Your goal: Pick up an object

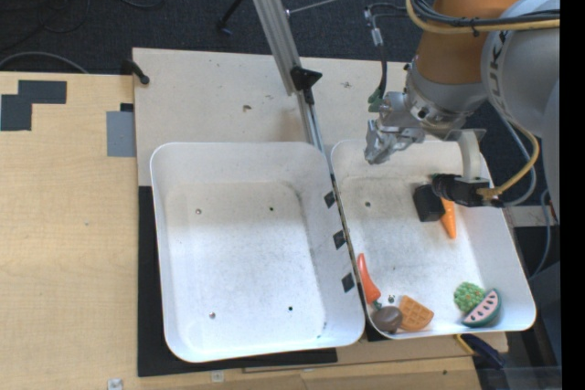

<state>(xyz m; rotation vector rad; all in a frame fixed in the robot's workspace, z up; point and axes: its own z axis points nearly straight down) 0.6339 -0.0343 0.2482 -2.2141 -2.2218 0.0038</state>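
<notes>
grey arm reaches from the right over the right bin, likely poised before a pick. gripper hangs above the bin's far left corner, nothing seen in it; spread or closed, i cannot tell. carrot lies by the right wall, lengthwise far-to-near, tip nearward.

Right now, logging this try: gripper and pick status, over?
Gripper above right bin, far end, nothing seen held. Carrot nearest, at bin's right side. Watermelon slice, waffle, red stick along near edge.
</notes>
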